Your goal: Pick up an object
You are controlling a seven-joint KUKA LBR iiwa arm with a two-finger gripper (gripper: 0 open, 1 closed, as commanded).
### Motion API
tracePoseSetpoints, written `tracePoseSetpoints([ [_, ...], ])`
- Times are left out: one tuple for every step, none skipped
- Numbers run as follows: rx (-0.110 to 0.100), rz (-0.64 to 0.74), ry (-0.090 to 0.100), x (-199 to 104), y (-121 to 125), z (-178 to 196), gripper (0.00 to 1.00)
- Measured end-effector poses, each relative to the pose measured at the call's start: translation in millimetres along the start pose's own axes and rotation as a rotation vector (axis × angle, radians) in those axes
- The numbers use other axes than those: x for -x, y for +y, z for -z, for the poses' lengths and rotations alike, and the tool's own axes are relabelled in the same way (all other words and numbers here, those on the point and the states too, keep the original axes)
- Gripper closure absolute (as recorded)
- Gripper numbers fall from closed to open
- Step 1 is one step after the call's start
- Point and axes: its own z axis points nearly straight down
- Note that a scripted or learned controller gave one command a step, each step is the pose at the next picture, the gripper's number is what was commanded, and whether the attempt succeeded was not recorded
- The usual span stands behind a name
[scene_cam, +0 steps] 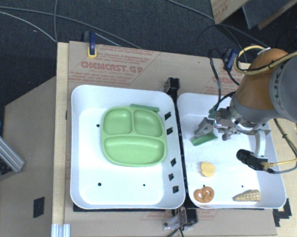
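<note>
Dark carpet, loose cables seen around bench [45,133]; cardboard sheet [122,62] printed "CHEMCAST" under two bins. Left bin [82,182]: green divided plate [133,137]. Right bin [273,194]: green block [204,140] lying long axis up-right to down-left, at gripper [212,128] fingertips; yellow piece [208,169], pretzel [204,194], cone [248,195] nearer front. Jaw state cannot be told.

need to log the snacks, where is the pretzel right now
The pretzel lies in the right bin, near its front left corner, just below the yellow piece and left of the cone.
</note>
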Motion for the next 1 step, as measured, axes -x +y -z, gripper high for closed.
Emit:
tracePoseSetpoints([
  [0.001,0.000,0.000,-0.9,-0.2,-38.1,0.00],
])
